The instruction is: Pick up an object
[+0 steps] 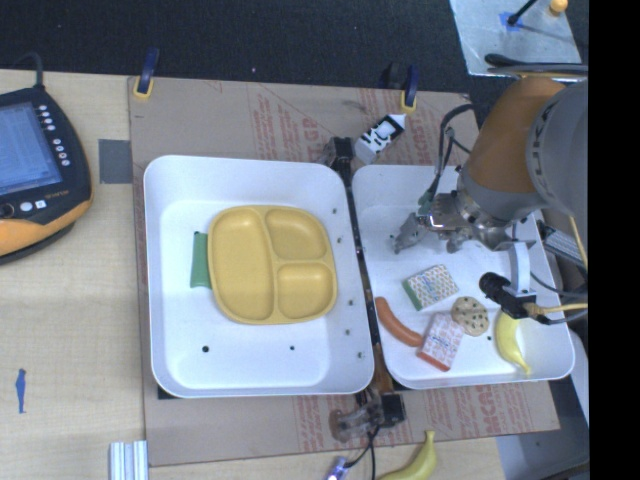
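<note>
**1. Gripper.** The gripper (424,236) sits over the far half of the R bin (392,196). It hangs from the grey arm w/ orange band (512,138), which enters from the right. Open/closed state: cannot tell from this angle. The nearest item is the checkered packet (431,286), just toward the near side and apart from the gripper.

**2. Pick candidates.** All lie flat in the near half of the R bin.
- Checkered packet: green-and-white, approx. mid-bin.
- Cookie (469,315): just right of and nearer than the checkered packet.
- Red-and-white packet (441,341): just beside the cookie, on its near-left.
- Orange sausage-shaped item (397,323): along the bin's L wall, its right end near the red-and-white packet.
- Banana (511,341): yellow, in the near-right corner, right of the cookie.

**3. L bin** (250,373). It holds a yellow 3-compartment plate (270,263), approx. centred. A green flat item (200,259) is partly under the plate's L edge.

**4. Outside the bins.**
- Second banana (420,457): at the near edge of the cardboard sheet (250,118).
- Teach pendant (35,173): on the bench, far left.
- Black-and-white item (380,134): beyond the gap between the bins.
</note>
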Controlling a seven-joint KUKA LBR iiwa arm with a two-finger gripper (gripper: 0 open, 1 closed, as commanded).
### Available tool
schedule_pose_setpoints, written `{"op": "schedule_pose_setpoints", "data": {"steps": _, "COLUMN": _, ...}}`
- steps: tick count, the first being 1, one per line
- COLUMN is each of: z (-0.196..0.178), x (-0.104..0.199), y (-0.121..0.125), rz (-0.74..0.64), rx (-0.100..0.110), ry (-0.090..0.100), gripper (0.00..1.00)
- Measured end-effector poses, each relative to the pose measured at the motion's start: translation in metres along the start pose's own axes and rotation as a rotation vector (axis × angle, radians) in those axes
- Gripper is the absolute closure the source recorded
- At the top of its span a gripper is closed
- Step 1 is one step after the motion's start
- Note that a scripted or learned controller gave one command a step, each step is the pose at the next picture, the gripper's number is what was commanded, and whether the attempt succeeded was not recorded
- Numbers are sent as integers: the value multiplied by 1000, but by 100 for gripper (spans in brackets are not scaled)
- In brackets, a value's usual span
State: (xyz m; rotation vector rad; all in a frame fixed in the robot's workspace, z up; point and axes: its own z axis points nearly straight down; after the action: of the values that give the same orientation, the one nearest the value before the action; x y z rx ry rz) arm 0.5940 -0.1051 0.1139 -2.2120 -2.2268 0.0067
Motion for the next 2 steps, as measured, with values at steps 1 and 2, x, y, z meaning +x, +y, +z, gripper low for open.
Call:
{"op": "schedule_pose_setpoints", "data": {"steps": 1, "z": 23, "x": 2, "y": -48, "rz": 0, "rx": 1, "ry": 1, "gripper": 0}}
{"op": "schedule_pose_setpoints", "data": {"steps": 2, "z": 5, "x": -108, "y": 43, "rz": 5, "rx": -4, "ry": 0, "gripper": 0}}
